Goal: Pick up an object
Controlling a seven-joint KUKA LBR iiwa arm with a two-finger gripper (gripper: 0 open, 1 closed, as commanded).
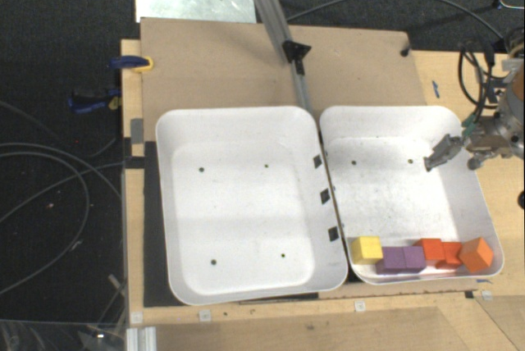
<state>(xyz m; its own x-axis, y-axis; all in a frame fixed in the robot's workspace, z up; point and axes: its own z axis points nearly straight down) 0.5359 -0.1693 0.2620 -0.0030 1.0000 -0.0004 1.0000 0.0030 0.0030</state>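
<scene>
Several small blocks lie in a row along the front wall of the right bin (385,132): a yellow block (367,248), a purple block (400,259), a red block (439,252) and an orange block (477,255). My gripper (456,158) hangs over the right bin's far right side, well behind the blocks. It is open, its two fingers are spread apart and nothing is between them. The grey finger (437,153) on the left points down toward the bin floor.
The left bin (176,177) lies beside the right one, with black clips along the shared rim. A slanted metal pole (271,5) crosses the back of the bench. Clamps (131,62) sit at the bench's left edge and cables (480,79) at the far right.
</scene>
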